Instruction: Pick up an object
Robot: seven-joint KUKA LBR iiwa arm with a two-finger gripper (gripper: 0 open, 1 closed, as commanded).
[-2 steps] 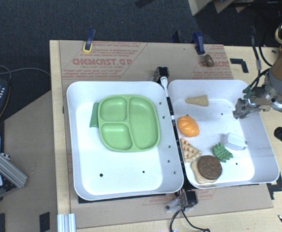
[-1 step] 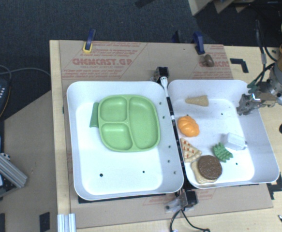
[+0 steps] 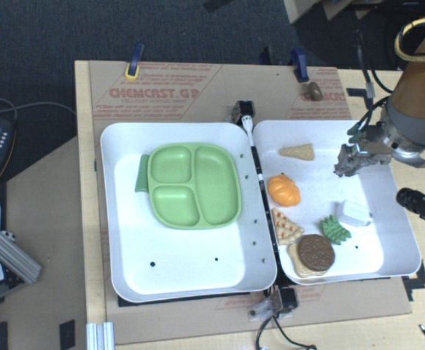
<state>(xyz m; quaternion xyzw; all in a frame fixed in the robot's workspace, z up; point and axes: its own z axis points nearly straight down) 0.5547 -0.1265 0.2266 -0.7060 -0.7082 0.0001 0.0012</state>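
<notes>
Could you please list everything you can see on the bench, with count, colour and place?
Bins: 2, white, side by side on the bench.
Tray: 1, green, three compartments, in left bin.
Cracker: 1, tan, right bin, far side.
Orange: 1, orange, right bin, near the divider.
Waffle: 1, tan with red, below the orange.
Cookie: 1, brown, right bin, near edge.
Leaf: 1, green, beside the cookie.
Block: 1, white, right of the leaf.
Clamps: 2, blue, bench's far edge.
Gripper: 1, grey, over the right bin.
</notes>
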